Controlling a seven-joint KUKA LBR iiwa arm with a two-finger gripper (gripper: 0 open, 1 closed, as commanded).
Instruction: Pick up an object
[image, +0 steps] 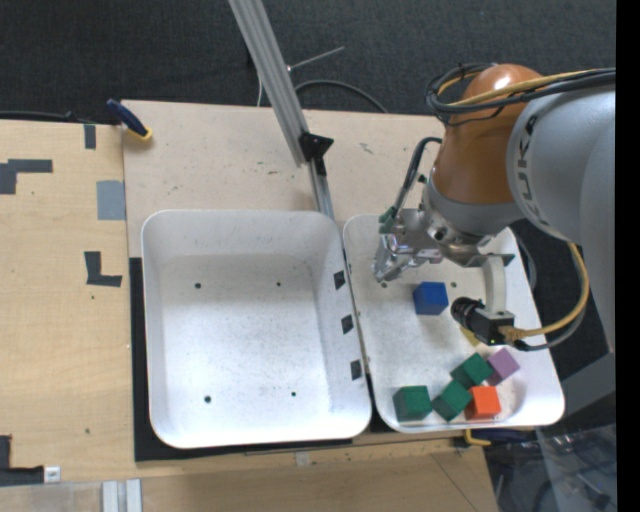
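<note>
This is a robotics lab: a plywood desk (220, 150) marked with grey tape, two white bins (250, 330) on a black mat, an aluminium mast (280, 90), loose cables and an industrial arm (540, 150).

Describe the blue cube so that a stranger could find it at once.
Look in the right bin, the one under the arm. The blue cube sits alone near its middle, just below the gripper. The other blocks, green, orange and purple, cluster at the near edge.

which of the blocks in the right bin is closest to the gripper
The blue block, alone just below-right of the gripper; the green, purple and orange blocks cluster at the bin's near edge.
</note>
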